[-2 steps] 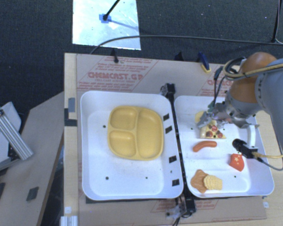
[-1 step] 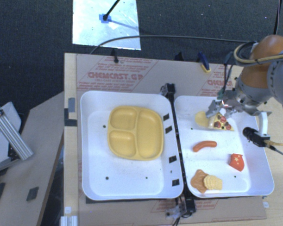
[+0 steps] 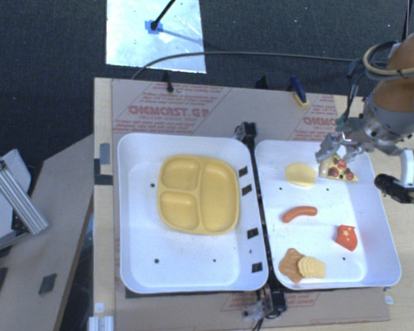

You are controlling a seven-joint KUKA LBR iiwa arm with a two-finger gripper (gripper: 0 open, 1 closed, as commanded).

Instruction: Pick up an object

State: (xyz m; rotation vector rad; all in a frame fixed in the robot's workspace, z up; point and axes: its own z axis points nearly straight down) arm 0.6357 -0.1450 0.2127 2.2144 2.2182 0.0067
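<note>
Toy pizza slice (image 3: 340,169) seen at top of rt bin (image 3: 374,221), gripper (image 3: 335,151) set right over it, fingers spread open w/ tips by slice, yellow tray (image 3: 198,194) laid in left bin (image 3: 141,213).

**Grey arm, orange band, pale metal gripper**

The arm (image 3: 399,93) has a rounded, glossy grey casing with a broad orange band above the wrist. Yellowish and dark cables loop beside its upper housing. The gripper (image 3: 335,149) is made of small, angular pieces of pale grey metal. A white bracket with a black cylindrical part juts from the wrist's side.
</note>
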